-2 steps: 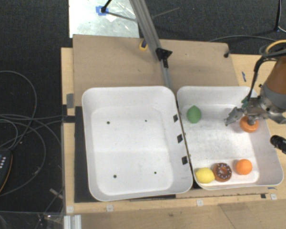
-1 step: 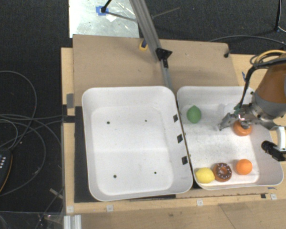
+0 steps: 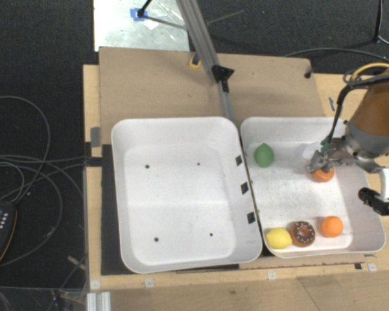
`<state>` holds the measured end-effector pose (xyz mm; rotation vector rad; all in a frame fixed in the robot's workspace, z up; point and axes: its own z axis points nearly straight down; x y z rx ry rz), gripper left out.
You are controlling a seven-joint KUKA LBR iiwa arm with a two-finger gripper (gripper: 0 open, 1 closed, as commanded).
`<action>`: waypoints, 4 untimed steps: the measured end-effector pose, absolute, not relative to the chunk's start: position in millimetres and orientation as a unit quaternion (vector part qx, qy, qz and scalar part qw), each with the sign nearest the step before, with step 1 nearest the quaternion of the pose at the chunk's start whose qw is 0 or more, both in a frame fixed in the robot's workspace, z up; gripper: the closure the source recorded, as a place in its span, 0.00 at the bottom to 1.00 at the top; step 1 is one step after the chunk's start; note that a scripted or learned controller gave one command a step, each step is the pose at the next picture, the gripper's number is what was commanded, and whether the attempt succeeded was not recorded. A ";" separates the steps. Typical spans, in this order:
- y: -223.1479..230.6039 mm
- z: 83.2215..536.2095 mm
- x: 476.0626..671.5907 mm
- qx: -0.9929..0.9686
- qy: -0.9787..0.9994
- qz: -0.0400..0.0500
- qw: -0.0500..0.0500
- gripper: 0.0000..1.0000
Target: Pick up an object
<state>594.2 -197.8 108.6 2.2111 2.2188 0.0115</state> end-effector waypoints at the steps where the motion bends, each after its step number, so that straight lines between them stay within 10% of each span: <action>1: -188.4 166.2 599.7 0.705 0.709 0.002 0.003 1.00; 4: -185.6 279.0 603.7 0.705 0.709 0.001 0.002 1.00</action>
